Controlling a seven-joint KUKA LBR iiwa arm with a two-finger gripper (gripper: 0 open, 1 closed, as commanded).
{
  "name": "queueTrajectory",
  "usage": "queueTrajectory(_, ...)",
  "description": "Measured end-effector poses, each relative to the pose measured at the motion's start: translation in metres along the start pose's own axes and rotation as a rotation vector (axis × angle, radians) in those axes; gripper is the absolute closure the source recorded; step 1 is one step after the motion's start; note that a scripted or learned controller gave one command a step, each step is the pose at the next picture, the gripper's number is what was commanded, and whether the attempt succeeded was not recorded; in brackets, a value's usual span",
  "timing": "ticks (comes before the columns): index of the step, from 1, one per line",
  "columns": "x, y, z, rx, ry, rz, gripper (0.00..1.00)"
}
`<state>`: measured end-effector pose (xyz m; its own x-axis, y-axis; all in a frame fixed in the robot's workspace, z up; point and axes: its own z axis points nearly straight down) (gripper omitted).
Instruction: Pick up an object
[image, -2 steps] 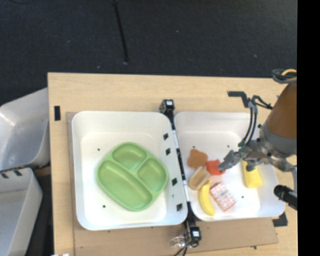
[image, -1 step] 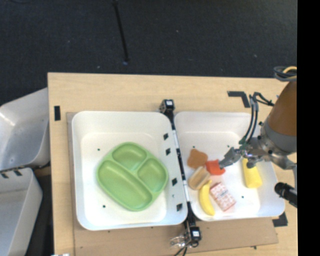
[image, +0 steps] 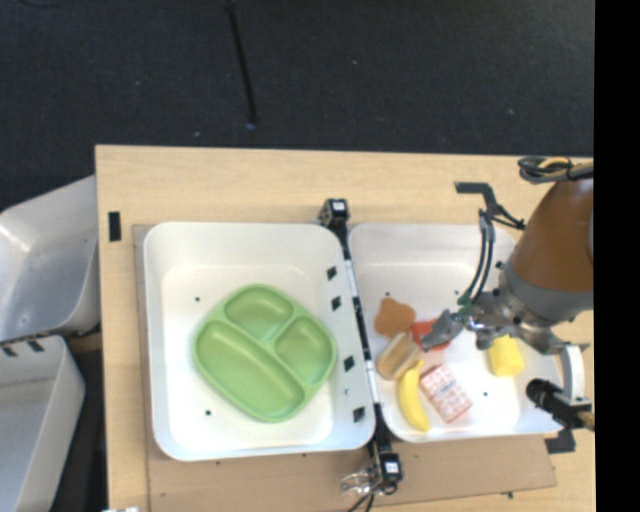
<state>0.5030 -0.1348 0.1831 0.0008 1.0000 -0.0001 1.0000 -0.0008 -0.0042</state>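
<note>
In the camera view, the arm is reaching in from three o'clock over the right bin (image: 400, 240), its gripper (image: 443, 330) hanging low among the toy food; I cannot tell how it is set. A red piece (image: 424, 327) is lying just at its tip, with a brown cookie (image: 394, 316) at nine o'clock, and a banana (image: 412, 399) and pink box (image: 446, 391) toward six. This looks like the approach step; next it calls for settling squarely on one object and closing.

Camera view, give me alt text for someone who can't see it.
A grey and orange robot arm reaches into the right white bin, its gripper low among toy food: a banana, a hot dog, a brown cookie, a pink patterned box and a yellow piece. The left bin holds a green divided plate.
</note>
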Motion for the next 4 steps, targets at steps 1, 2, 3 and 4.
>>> queueTrajectory(1,-0.002,-0.004,0.063,0.0,0.0,0.0,0.0)
queueTrajectory(2,-0.003,-0.004,0.084,-0.002,-0.001,0.002,0.0)
queueTrajectory(3,-0.004,-0.003,0.072,-0.006,0.0,0.009,1.0)
queueTrajectory(4,-0.012,0.002,0.011,-0.012,-0.003,0.002,1.0)
